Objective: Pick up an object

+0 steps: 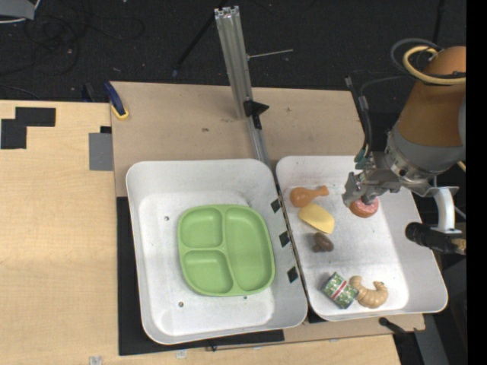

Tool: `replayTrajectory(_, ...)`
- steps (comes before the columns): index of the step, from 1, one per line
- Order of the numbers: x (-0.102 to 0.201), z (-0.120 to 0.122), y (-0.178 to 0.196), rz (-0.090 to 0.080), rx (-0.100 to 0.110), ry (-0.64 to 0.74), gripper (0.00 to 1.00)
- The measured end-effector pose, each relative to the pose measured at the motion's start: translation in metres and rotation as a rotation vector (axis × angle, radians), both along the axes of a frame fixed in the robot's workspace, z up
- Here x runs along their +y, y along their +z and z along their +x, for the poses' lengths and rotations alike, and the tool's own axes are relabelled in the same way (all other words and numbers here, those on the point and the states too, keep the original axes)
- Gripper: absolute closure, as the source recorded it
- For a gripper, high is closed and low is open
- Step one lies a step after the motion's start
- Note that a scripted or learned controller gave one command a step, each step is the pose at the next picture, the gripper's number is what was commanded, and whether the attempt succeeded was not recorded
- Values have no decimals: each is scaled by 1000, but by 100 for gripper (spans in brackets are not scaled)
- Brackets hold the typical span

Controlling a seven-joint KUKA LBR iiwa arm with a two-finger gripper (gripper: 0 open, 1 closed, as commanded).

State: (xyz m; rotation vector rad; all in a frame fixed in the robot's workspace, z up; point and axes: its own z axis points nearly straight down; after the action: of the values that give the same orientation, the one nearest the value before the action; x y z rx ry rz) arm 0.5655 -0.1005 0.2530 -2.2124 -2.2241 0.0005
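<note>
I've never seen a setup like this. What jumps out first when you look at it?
The bright green divided plastic plate lying alone in the left white bin draws the eye first. Next comes the grey arm with its orange band reaching in from the right, its end effector low over a small red round object in the right white bin, where a yellow piece and other small toy foods are scattered.

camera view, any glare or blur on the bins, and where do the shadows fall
Camera view: the left bin glares near-white around the green plate; a soft shadow darkens that bin's lower right; the right bin is evenly lit; the small items such as the yellow piece look slightly soft; the gripper hides part of a red object.
</note>
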Motion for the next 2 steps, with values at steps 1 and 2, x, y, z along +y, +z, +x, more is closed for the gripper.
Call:
replayTrajectory(1,47,11,-15,-1,2,-1,100)
replayTrajectory(2,109,20,-14,-1,-1,1,100)
